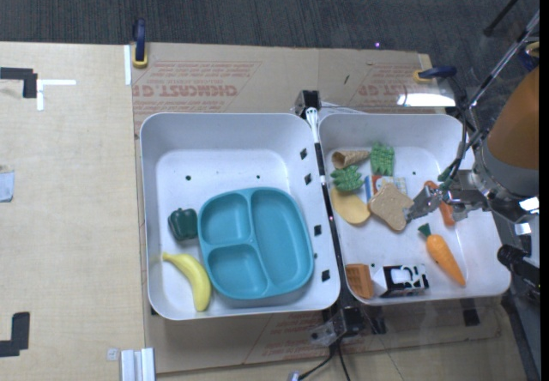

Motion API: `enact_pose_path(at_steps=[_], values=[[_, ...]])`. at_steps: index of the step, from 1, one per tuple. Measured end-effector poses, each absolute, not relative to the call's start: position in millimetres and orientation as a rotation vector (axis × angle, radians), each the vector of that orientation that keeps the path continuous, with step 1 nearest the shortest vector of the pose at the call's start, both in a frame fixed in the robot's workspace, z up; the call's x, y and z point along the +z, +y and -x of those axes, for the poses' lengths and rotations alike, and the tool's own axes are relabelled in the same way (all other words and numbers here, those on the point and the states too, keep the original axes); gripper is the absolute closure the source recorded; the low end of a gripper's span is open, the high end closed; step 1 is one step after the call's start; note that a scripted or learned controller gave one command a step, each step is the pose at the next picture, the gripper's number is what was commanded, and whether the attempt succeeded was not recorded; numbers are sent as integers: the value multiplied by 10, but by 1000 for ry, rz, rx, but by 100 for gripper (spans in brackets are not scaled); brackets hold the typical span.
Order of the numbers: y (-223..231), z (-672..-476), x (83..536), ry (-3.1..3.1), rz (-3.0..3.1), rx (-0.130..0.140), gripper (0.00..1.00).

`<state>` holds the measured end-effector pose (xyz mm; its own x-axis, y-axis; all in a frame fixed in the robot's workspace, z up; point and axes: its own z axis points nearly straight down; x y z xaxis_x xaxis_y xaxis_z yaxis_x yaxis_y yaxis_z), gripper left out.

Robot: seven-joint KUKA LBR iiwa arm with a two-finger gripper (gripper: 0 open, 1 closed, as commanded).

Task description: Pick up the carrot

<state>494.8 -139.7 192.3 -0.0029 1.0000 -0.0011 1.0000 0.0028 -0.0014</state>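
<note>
A cardboard-covered bench carries two white bins. In the right bin (480, 285) the carrot (445, 257) lies near the front right corner, just below the gripper (426, 203), whose fingers stand apart, holding nothing.

In the left bin (154, 199) a teal divided tray (256, 242) lies centre-right, a green pepper (183, 224) just left of it and a banana (192, 278) at lower left. The right bin (403, 126) holds a bread slice (391, 206), leafy greens (382, 158), an ice-cream cone (350, 156) and a black-and-white box (405, 280).
</note>
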Motion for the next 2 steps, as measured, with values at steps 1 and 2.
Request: enact_pose_path(at_steps=[1,2], values=[[-1692,-4787,914,-2275,2167,-1,0],[-1697,-4803,1004,-2272,2174,-2,100]])
